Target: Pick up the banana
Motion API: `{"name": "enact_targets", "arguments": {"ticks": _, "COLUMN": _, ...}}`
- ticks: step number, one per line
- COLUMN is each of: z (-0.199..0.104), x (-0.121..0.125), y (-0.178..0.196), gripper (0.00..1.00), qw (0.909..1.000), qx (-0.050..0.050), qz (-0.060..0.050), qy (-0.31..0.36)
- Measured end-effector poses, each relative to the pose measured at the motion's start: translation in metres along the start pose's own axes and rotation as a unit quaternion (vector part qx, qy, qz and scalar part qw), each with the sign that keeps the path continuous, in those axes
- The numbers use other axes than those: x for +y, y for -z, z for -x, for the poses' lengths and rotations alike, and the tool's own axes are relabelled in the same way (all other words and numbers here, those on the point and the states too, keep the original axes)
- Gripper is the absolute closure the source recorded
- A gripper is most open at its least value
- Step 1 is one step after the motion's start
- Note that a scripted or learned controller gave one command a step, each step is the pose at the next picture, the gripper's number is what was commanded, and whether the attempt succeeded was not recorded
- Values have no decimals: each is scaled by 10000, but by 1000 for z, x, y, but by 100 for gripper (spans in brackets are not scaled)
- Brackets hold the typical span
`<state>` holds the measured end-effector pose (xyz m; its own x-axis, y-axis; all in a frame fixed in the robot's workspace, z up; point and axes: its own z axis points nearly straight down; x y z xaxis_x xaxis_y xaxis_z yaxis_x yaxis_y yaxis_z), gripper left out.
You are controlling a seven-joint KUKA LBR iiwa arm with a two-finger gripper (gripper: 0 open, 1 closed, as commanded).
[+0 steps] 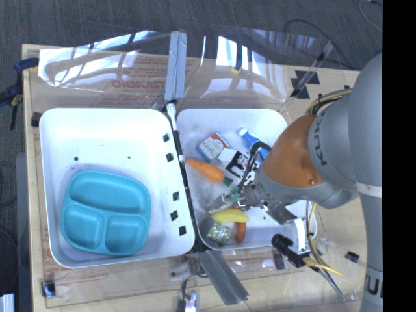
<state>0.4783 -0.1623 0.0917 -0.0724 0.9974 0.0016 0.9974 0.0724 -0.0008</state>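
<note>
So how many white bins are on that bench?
2. The left bin holds a blue tray; the right bin holds the banana and other items.

Clutter crowds the right bin (195,125): a carrot (205,170), small carton (211,147) and leafy greens (219,233) hem the banana (230,216), while open floor surrounds the blue tray (106,211).

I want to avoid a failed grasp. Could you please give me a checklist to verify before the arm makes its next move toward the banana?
1. Banana visible in the right bin: ok.
2. Gripper close above the banana: ok.
3. Banana between the fingers: cannot tell.
4. Free space around the banana: not ok; a green item and an orange piece lie against it.
5. Carrot apart from the banana: ok.
</note>
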Motion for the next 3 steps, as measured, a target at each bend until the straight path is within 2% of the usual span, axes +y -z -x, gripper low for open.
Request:
{"name": "enact_targets", "arguments": {"ticks": 1, "z": -14, "x": 0, "y": 0, "gripper": 0, "qw": 9998, "qx": 5, "qz": -7, "qy": 179}}
{"name": "enact_targets", "arguments": {"ticks": 2, "z": -14, "x": 1, "y": 10, "gripper": 100, "qw": 9998, "qx": 1, "qz": 7, "qy": 200}}
{"name": "enact_targets", "arguments": {"ticks": 3, "z": 48, "x": -4, "y": 1, "gripper": 100, "qw": 9900, "qx": -15, "qz": 14, "qy": 1414}}
